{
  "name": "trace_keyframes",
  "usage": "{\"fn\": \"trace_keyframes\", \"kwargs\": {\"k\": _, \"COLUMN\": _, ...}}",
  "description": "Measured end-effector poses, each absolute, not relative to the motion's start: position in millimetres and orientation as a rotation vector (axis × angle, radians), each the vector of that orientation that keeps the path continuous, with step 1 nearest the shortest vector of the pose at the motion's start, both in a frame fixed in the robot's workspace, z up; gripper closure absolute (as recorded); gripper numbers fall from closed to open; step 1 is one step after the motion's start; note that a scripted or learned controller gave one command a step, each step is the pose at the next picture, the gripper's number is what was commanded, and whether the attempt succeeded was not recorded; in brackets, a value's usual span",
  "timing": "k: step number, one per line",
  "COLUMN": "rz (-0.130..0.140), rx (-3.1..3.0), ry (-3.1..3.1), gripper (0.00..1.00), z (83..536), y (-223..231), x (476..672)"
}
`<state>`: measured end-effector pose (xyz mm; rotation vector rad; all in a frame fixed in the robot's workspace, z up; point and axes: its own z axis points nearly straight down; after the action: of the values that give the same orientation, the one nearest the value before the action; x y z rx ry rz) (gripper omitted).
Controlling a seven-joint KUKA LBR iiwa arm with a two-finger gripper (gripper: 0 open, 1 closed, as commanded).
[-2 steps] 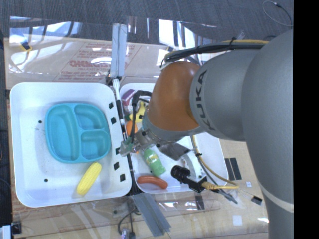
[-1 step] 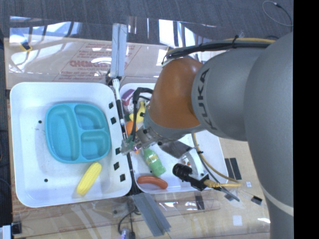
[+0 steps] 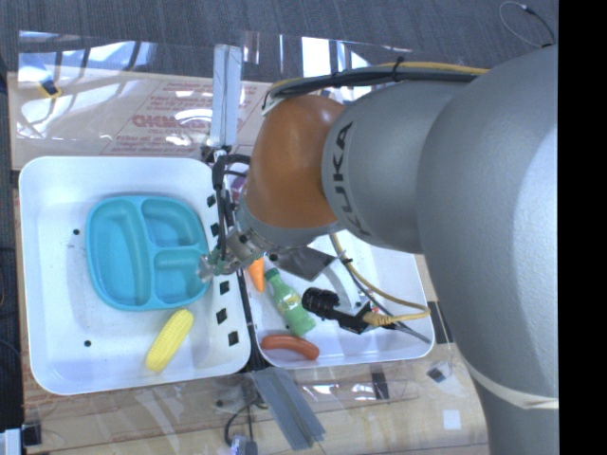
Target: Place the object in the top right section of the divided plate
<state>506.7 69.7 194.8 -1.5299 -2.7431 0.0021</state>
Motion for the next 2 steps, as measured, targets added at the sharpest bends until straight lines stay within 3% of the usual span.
{"fn": "trace_keyframes", "kwargs": {"k": 1, "rz": -0.002, "rx": -1.517, "ry": -2.754, "gripper": 1.0, "z": 281.8, "y": 5.4, "x": 508.7}}
{"fn": "trace_keyframes", "kwargs": {"k": 2, "rz": 0.005, "rx": -1.46, "ry": -2.777, "gripper": 1.0, "z": 189.9, "y": 21.0, "x": 526.6}}
